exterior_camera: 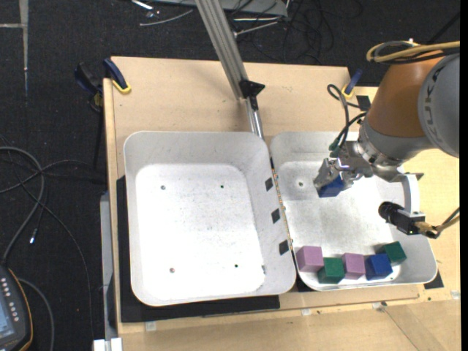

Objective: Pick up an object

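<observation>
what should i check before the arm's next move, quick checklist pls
1. Blue block between the fingers of the gripper: ok.
2. Block lifted off the floor of the right bin: cannot tell.
3. Gripper over the right bin, away from its walls: ok.
4. Other blocks apart from the gripper, in a row at the near wall, purple block to green block: ok.
5. Left bin open for a drop: ok.
</observation>
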Controlling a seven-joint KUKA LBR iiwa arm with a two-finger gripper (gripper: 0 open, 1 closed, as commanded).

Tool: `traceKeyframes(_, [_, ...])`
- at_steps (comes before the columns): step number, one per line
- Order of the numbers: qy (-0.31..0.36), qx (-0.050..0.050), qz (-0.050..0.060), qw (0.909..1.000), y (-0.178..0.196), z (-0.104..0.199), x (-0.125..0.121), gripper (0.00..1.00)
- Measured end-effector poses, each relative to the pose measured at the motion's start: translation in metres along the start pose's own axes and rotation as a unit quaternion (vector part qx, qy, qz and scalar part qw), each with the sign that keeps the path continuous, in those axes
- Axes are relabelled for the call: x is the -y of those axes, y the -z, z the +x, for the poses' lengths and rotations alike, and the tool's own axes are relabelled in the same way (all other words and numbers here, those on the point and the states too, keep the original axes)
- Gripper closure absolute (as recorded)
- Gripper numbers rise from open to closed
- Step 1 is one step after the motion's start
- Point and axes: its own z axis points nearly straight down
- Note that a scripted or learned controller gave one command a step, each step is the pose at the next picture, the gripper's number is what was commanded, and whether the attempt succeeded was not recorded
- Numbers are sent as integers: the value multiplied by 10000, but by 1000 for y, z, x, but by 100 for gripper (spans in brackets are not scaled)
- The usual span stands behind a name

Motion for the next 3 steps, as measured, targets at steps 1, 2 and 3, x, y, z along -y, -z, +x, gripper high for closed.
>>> traceKeyframes(1, [-31,22,5,10000,-83,-27,-3,100])
traceKeyframes(2, [8,8,-25,10000,9,57,-32,100])
traceKeyframes(3, [10,0,12,10000,10,134,-42,100])
